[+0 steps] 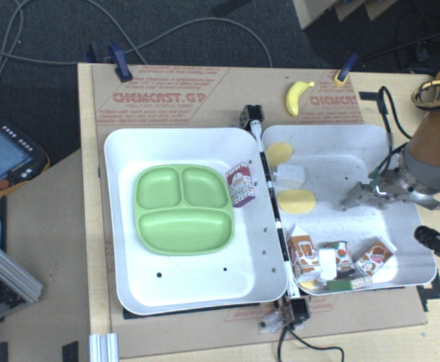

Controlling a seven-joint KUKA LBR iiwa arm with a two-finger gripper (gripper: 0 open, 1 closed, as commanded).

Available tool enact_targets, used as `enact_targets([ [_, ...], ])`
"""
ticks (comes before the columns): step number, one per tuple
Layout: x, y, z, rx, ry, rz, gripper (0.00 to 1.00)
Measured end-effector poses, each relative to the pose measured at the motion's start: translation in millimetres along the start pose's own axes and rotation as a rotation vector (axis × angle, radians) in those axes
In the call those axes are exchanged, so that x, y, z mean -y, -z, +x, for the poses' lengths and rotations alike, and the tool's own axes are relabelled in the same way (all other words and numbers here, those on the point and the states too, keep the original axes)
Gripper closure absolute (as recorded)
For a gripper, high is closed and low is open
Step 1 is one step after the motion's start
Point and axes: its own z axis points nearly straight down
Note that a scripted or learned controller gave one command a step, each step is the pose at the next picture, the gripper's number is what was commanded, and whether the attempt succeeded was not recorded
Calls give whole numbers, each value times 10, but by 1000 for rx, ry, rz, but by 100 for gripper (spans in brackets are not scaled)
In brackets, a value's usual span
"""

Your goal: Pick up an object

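From my console I saw the gripper hanging over the right bin, close to that bin's middle, on the grey arm reaching in from the bin's right side. Its two fingers were spread apart, pointing toward the bin's left wall, with nothing between them.

The nearest candidate, to my eye, was the flat yellow piece lying on the bin floor just left of the fingertips, apart from them; its long axis ran left to right across the bin, roughly in line with the fingers. A clear plastic piece sat just beyond it toward the bin's far wall, and another yellow piece farther still. Along the bin's near wall lay a cluster of small red-and-white cartons and a white tube, packed touching one another.

The bin floor around the flat yellow piece looked bare and smooth, so I judged there was room for the fingers, though so thin a thing could slip.

In the neighbouring left bin sat a green divided plate and one carton.
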Motion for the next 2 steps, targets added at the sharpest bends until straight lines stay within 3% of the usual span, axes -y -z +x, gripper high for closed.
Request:
enact_targets([
  [1, 798, -3, -38, -1, -3, 4, 0],
  [2, -549, 343, -60, 6, -2, -4, 0],
])
